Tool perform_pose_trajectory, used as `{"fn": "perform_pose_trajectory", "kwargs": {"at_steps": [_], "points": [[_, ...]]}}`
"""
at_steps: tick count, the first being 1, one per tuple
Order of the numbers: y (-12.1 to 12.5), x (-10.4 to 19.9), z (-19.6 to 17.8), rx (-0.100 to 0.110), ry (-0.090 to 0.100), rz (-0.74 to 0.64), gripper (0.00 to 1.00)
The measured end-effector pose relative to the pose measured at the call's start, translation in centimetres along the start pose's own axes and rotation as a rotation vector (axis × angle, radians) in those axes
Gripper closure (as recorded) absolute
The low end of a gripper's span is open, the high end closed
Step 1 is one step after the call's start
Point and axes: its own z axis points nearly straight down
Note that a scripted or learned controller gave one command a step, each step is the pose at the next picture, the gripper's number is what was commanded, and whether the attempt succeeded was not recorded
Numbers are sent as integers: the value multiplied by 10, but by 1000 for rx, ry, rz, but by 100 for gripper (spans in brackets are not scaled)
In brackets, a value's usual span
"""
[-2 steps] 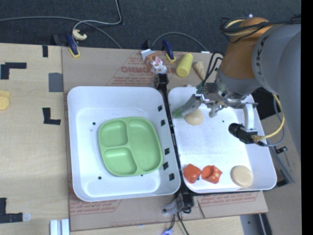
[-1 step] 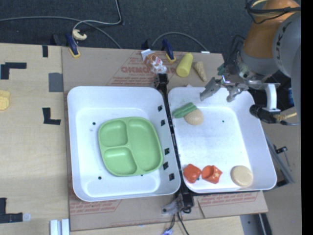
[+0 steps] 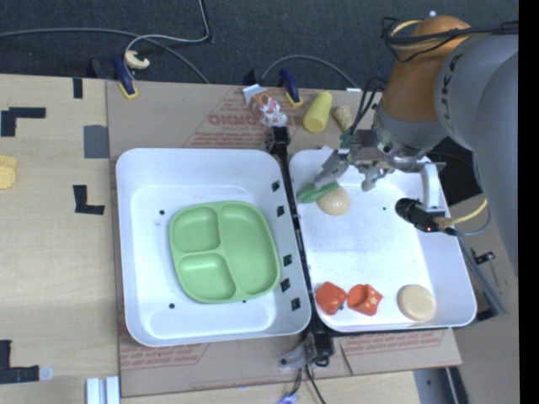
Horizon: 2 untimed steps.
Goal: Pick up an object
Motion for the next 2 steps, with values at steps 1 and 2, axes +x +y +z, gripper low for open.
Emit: {"fn": "perform_pose_trajectory", "kwargs": {"at_steps": [1, 2], "points": [[-45, -57, 75, 1, -1, 3, 0], [15, -8, 21, -3, 0, 0, 0]]}}
